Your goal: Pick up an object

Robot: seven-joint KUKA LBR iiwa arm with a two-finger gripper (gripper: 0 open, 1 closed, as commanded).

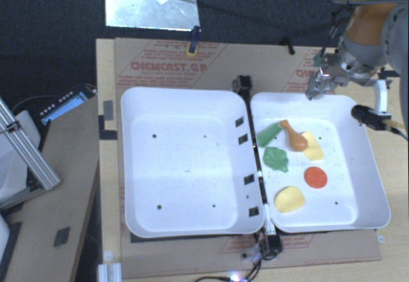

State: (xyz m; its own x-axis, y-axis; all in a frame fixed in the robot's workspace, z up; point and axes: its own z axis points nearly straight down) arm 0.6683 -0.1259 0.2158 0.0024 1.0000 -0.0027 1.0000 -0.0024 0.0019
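- Camera view: the claw [316, 90] hangs above the far rim of the right bin [370, 165], carrying nothing; finger spacing cannot be determined.
- Step in hand, as judged: approach. The next move calls for descent over one chosen item.
- Right bin contents: orange drumstick-shaped piece [294, 135], two green pieces [273, 146], yellow wedge [312, 147], red disc [316, 177], yellow lump [289, 199].
- Left bin [185, 159] sits adjacent on the desk [166, 60].

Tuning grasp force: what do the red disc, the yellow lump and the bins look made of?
Red disc: probably moulded plastic, matte, uniform colour. Yellow lump: likely plastic or rubber toy food, smooth, rounded, faint sheen. Bins: thin formed white plastic, semi-gloss, with rounded rims. Hardness cannot be judged from here.
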